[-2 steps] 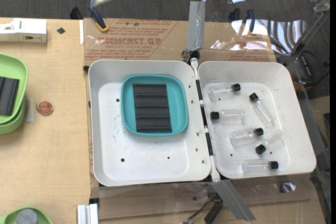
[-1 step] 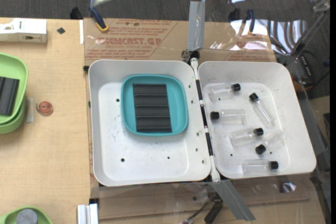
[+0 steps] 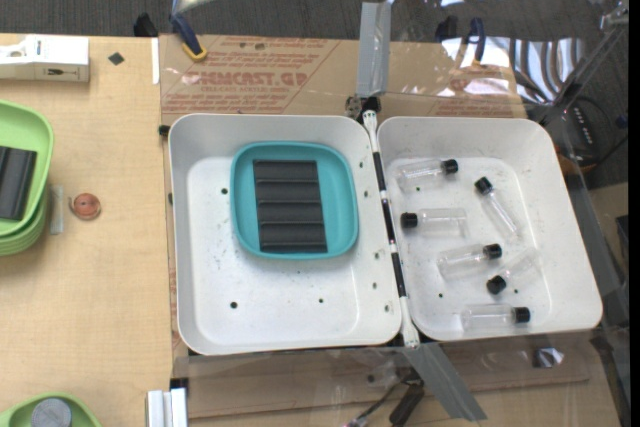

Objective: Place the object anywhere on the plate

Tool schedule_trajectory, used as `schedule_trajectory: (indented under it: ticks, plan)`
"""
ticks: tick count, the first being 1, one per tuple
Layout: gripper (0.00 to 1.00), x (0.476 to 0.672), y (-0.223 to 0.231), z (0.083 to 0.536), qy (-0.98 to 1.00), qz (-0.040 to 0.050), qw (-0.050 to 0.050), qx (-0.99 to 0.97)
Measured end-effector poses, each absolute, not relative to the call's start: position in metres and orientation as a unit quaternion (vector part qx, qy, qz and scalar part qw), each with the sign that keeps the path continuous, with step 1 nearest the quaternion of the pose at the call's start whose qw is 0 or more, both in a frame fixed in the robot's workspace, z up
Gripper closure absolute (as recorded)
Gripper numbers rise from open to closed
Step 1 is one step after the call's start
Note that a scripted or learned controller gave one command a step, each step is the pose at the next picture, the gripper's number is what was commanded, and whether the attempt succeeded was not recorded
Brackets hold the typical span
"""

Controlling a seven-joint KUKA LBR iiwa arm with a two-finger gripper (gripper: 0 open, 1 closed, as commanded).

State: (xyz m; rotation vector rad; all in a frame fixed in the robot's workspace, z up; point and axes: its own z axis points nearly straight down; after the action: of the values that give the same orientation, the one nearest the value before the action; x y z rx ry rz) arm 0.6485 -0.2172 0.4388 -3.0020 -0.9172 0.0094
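I am looking down on a pale wooden bench point(image 3: 100, 315) with dark carpet along the top of the frame, and two white bins sit side by side at centre. The left bin point(image 3: 200, 315) holds one teal plate point(image 3: 345, 205) with a dark ribbed insert point(image 3: 291, 206). The right bin point(image 3: 560, 295) holds six clear vials point(image 3: 466, 262) with black caps, scattered and lying flat, well apart from the plate. I see no arm over the bins, so I cannot tell how the pincer stands. My worry is the vials: round, smooth and transparent, they may roll or slip from a pinch, and two near the lower right lie close enough to confuse a grasp.
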Motion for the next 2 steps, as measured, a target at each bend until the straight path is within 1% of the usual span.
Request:
schedule_trajectory:
  ticks: [2]
  plan:
    - [0.0, 0.6495, -0.2221, 0.4395, -0.22, 0.0019, 0.001, -0.976]
